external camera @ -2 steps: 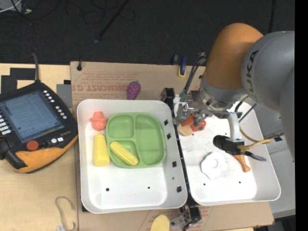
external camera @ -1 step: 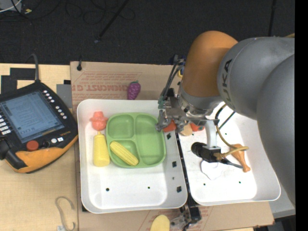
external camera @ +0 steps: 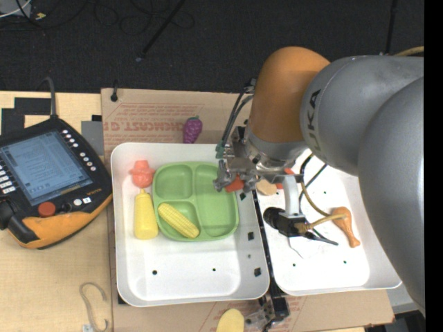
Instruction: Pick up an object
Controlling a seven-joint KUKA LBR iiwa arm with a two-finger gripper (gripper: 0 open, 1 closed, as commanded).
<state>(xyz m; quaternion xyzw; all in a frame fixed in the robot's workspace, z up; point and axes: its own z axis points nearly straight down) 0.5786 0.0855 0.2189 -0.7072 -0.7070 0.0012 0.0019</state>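
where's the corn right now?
The corn lies in the green tray, in its lower-left compartment, in the left bin, just right of the yellow bottle.

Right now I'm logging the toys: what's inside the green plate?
A yellow corn cob lies in the green plate's front compartment. The arm covers its far right corner, so anything there stays unseen.

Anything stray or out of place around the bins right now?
Yes. A purple grape bunch lies on the cardboard behind the left bin, and a yellow lemon-like piece sits on the bench in front, both outside the bins.
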